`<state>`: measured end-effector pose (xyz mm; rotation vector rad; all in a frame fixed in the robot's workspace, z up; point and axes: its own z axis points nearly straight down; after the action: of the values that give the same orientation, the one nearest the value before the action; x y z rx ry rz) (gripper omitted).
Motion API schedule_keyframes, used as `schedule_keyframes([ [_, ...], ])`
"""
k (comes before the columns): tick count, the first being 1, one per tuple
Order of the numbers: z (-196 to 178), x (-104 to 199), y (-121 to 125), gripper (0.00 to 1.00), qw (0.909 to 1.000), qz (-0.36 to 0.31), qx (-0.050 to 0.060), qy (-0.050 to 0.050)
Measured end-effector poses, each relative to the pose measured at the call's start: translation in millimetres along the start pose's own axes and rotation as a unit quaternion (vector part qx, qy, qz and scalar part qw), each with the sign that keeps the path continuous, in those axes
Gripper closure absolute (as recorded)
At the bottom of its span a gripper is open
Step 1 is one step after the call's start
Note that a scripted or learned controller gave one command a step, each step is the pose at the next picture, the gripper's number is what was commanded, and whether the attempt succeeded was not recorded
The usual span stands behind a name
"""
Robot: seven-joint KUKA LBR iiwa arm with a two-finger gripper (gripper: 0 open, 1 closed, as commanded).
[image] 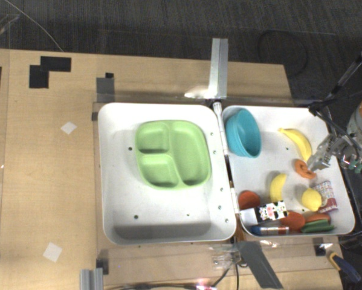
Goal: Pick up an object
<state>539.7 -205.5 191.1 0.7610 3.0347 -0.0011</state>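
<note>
1. The gripper (319, 160) sits at the right side of the frame, low over the right bin (271, 115). Its fingers reach down toward a small orange piece (304, 168); I cannot tell how far apart they are, or whether they have hold of anything, because the view is small and blurred there.
2. Nothing looks lifted yet. Every object appears to lie on the bin floor, so the pick seems at its approach or closing stage, with the grasp and lift left to do.
3. The likeliest target is the orange piece, just under the fingertips, below the banana (297, 141).
4. Count in the right bin: one banana, one blue bowl (242, 132) at the upper left, two lemons ( (278, 186) and (311, 199)), one orange piece, and a cluster of small packets and red and green items (289, 220) along the bottom edge, too jumbled to count.
5. The left bin (117, 174) holds one green divided plate (171, 153).
</note>
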Motion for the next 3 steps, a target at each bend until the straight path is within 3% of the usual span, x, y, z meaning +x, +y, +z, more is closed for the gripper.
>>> schedule_keyframes([
  [1, 1, 1, 0, 0.0, 1.0, 0.0, 0.0, 0.001],
  [2, 101, 26, -14, 0.0, 0.9923, -0.124, 0.0, -0.001],
  [3, 101, 42, -24, 0.0, 0.9997, -0.026, 0.0, -0.003],
])
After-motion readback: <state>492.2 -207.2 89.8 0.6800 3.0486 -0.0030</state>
